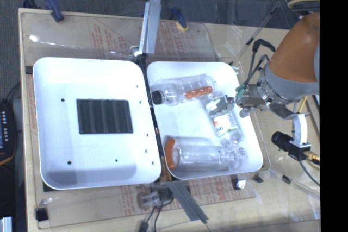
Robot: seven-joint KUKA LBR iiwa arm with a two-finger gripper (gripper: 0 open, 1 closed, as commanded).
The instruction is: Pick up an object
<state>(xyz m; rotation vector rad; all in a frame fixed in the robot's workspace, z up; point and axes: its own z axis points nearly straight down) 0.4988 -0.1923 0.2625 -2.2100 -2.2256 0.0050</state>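
The robot's hand (pixel 237 100) hangs at the right edge of the right bin (pixel 163 70), close above a small clear bottle (pixel 224 125) with a white label. I cannot tell if the hand is open or closed (it is too small and dark to see).

Two more clear bottles lie in that bin: one with a black cap (pixel 182 91) near the top, one with an orange cap (pixel 196 154) along the bottom. They lie flat, probably because they were just dropped in.

The left bin (pixel 54 84) has a dark ribbed mat (pixel 104 116) in the middle. Both bins sit on a pale wooden bench (pixel 30 35), with dark carpet beyond.
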